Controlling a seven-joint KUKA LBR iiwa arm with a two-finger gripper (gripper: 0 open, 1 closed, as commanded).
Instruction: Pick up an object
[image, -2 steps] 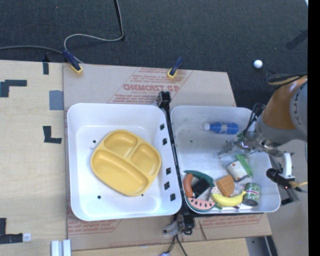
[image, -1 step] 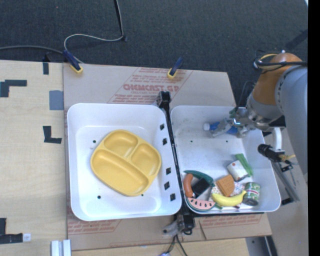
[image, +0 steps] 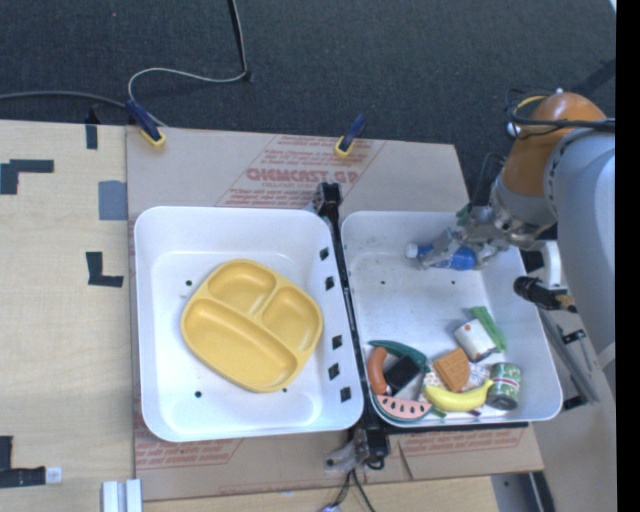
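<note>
Camera view: we judged the banana (image: 459, 397) light, soft; grasp mid-body. Gripper (image: 437, 252) state we could not tell.

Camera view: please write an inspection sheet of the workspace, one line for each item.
Surface: cardboard sheet under two white bins.
Job's things: toy pile in right bin, near corner; banana, watermelon slice.
Clutter: yellow divided plate in left bin.
Grippers: gripper low over right bin's far side, a blue part at it; fingers unclear.
Cables: black cable beyond bench.
Surroundings: dark carpet; yellow clamps.
</note>
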